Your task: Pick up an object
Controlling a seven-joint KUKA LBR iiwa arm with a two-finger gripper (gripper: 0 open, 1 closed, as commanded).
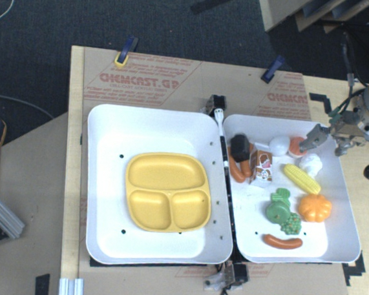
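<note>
The right bin [349, 224] holds several toy foods: a yellow corn cob [301, 179], an orange pumpkin [314, 207], a green broccoli piece [282, 210], a red sausage [282, 242], a brown packet [262, 165], a black piece [240, 144] lying on an orange carrot [238, 171], a white lump [279, 145] and a small red piece [295, 146]. My gripper [328, 140] hangs over the bin's far right corner, open, with nothing between its fingers. Its left finger [313, 136] stands just right of the red piece.
The left bin [104, 168] carries a yellow divided plate [167, 192]. A second white lump [311, 164] lies beside the corn. Clamps sit at the bench's far edge and cables trail at the front. The arm's orange band shows at the right edge.
</note>
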